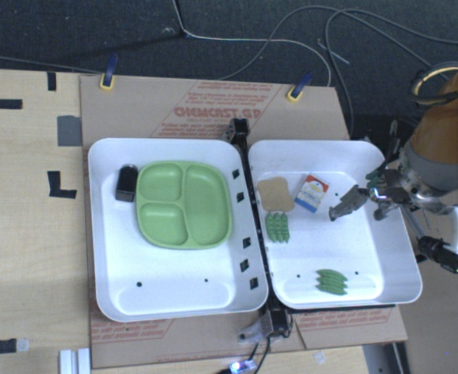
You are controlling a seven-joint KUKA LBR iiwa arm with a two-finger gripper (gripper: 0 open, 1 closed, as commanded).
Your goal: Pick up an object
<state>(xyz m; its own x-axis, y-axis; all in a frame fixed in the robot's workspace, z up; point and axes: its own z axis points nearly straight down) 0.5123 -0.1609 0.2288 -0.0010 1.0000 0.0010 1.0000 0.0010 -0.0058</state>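
Observation:
In the right bin [392, 275] lie a tan flat piece [274, 194], a small white, red and blue packet [312, 192], a ridged green item [277, 227] and a green pea pod [332, 281]. My gripper [363, 207] hangs over the bin's right half, to the right of the packet and apart from it. Its dark fingers [344, 206] stand spread open with nothing between them. The arm's grey and orange wrist [435, 150] rises behind it at the right edge.
The left bin [104, 283] holds a green divided plate [185, 204] and a small black object [126, 183] beside it. A black divider with clips [248, 232] runs between the bins. Cables trail across the dark floor behind the bench.

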